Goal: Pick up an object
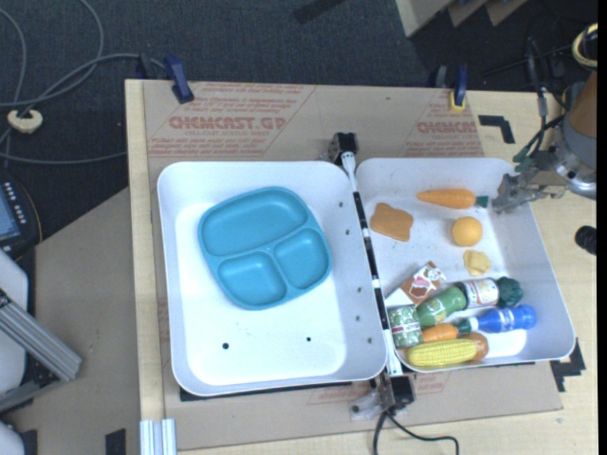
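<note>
On the left half of the surface (285,112), the left bin (180,282) carries a blue divided plate (264,245) lying flat toward its far side; nothing there suits a two-finger pinch, so it is best left alone. The right bin (545,282) holds the candidates. Near its far left corner lies a piece of toast (392,222), and just beyond it a carrot (447,198) stretched along the far wall. An orange (466,231) and a small yellow piece (476,262) sit apart in the middle. Along the near edge a heap is packed together: a small carton (426,282), a green bottle (465,298), a blue bottle (498,320) and a corn cob (446,353), all touching.

The hand (510,193) sits low at the bin's far right corner, just beside the carrot's green tip. Whether it is released or clenched I cannot tell, and nothing shows between its parts.

The carrot looks the sensible pick: nearest and lying free. I would come down over its thick middle, closing across the width, well clear of the wall. The heap risks a double catch, and the orange may roll.
</note>
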Controlling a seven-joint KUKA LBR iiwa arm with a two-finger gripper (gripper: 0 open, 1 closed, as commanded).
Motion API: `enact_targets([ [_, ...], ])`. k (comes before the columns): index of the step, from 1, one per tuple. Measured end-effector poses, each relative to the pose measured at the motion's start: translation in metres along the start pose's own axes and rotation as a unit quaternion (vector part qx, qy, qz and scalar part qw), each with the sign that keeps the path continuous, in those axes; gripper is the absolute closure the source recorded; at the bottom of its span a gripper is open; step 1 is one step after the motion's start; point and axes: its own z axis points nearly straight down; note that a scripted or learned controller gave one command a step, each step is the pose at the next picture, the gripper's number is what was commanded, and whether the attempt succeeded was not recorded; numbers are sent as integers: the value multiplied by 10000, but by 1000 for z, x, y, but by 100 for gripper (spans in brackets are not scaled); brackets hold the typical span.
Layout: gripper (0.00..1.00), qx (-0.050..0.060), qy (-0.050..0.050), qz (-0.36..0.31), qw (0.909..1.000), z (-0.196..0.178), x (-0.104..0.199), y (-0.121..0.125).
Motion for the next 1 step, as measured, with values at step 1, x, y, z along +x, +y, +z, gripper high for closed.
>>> enact_targets([
  [1, 0, 73, 21, 20, 10000, 7, -1, -5],
])
